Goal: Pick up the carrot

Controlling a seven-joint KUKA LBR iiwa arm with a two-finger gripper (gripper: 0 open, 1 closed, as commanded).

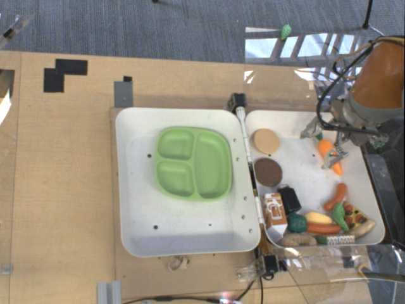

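Note:
The carrot [325,148] is orange with a small green top and lies in the right bin [297,170] near its far right wall. My gripper [324,144] hangs right over it at the end of the grey arm with the orange band. One grey finger [310,130] stands to the carrot's left with a gap between them. The other finger [335,157] crosses the carrot's lower half, so an orange tip pokes out below it. The fingers look spread apart, so the gripper is open, straddling the carrot.
The right bin also holds a tan disc [266,140], a brown disc [267,171], a black block [290,199], a small box [274,209], a sausage [336,196] and several toy foods along the near wall. The left bin [136,220] holds a green divided plate [192,163].

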